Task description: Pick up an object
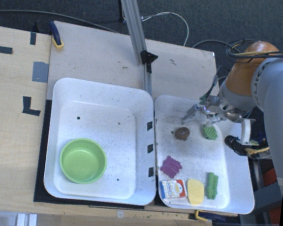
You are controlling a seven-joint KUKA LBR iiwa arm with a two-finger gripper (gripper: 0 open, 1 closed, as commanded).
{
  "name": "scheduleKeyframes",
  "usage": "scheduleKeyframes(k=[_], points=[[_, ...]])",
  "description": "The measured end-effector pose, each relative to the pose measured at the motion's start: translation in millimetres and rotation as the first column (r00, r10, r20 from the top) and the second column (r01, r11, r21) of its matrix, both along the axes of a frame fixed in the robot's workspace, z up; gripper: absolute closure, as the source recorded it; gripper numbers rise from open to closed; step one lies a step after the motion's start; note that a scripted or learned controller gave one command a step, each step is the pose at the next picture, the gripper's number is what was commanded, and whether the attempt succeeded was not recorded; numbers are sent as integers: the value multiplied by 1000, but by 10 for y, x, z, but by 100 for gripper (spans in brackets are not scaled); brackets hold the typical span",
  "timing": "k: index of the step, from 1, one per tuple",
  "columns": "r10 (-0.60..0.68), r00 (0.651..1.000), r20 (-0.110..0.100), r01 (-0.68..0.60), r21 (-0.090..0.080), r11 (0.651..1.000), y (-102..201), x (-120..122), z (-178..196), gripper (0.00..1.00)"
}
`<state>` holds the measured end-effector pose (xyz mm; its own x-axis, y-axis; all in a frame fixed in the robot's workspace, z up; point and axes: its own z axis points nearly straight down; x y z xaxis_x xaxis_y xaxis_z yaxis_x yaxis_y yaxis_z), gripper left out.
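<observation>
- Left bin point(62, 92): holds a green bowl point(83, 160) near its front-left corner; open floor elsewhere.
- Right bin point(233, 200): brown object point(182, 133) lies near the rear, well apart from the front-row items; approach room is ample.
- Gripper point(198, 115): fingers spread, gripping nothing, above-right of the brown object. Risk: descent off-centre nudges it aside or catches the neighbouring green piece point(210, 132).

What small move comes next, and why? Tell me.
Probably lower the pincer straight down over the right bin. It hovers near the bin's far end, between the brown lump and the green ridged piece, with nothing seen between its fingers. A small shift toward one of them should come first.
</observation>
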<state>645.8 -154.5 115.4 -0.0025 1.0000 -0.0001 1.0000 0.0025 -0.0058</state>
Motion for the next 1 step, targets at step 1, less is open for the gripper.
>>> scheduleKeyframes(k=[1], points=[[1,1000,4,-1,-2,1000,11,-1,-277,0]])
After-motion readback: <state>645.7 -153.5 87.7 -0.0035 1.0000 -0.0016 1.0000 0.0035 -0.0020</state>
